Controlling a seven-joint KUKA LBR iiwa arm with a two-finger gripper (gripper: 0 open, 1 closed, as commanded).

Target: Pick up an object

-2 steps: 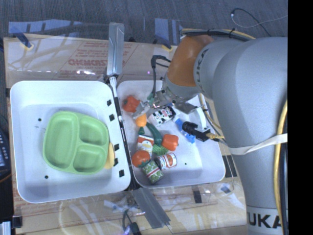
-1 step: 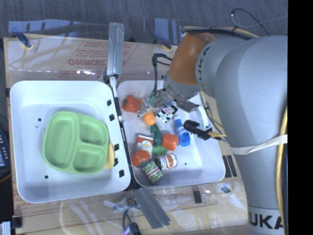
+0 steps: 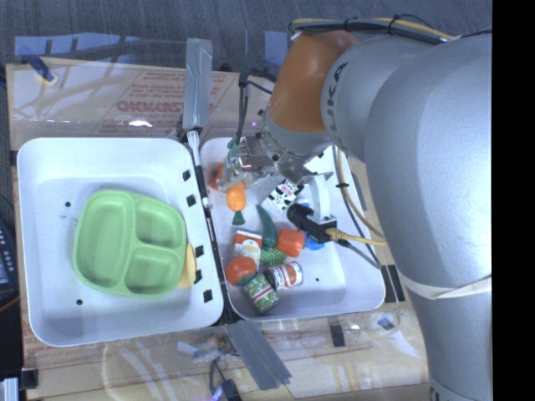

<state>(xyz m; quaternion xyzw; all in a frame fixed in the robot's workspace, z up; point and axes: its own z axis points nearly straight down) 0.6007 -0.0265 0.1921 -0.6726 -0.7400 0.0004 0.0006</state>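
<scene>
1. You see the grey arm covering the right bin's far right side.
2. Your left bin holds one green divided plate, with bare floor around it.
3. The hand sits low at the right bin's far left corner; you cannot tell its spread.
4. An orange toy lies just beneath it.
5. A cluster of small items crowds the near-left: a red tomato and two cans.
</scene>
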